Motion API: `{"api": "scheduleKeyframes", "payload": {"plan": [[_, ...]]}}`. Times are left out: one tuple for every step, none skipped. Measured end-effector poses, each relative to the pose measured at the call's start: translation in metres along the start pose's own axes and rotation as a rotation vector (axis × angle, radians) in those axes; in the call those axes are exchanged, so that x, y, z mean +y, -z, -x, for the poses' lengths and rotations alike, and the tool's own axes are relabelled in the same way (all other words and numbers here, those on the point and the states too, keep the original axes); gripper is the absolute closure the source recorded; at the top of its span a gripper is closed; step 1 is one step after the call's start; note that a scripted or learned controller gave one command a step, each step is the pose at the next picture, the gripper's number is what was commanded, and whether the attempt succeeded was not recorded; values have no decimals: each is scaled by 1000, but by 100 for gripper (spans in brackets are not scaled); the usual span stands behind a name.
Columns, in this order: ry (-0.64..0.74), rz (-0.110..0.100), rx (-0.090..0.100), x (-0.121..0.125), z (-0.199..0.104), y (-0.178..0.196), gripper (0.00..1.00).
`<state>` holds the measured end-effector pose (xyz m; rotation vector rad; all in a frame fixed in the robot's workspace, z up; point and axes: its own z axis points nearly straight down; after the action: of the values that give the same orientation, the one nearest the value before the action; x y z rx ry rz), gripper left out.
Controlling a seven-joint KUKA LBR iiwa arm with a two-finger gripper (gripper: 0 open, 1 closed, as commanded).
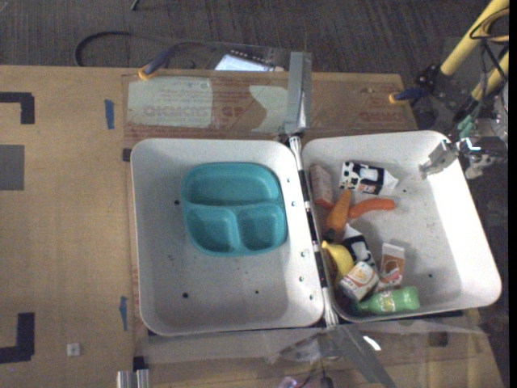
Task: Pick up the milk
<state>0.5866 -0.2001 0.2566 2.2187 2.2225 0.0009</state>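
Near the right bin's (477,241) back wall, cow-patterned milk (361,175).

I see the gripper (437,159) over the right bin's (452,265) far right rim, well apart from the milk (363,176) at that bin's far left. A teal tray (234,207) sits in the left bin (161,281).
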Motion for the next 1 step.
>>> {"api": "scheduleKeyframes", "payload": {"plan": [[313,1,1,-28,-53,-126,0]]}}
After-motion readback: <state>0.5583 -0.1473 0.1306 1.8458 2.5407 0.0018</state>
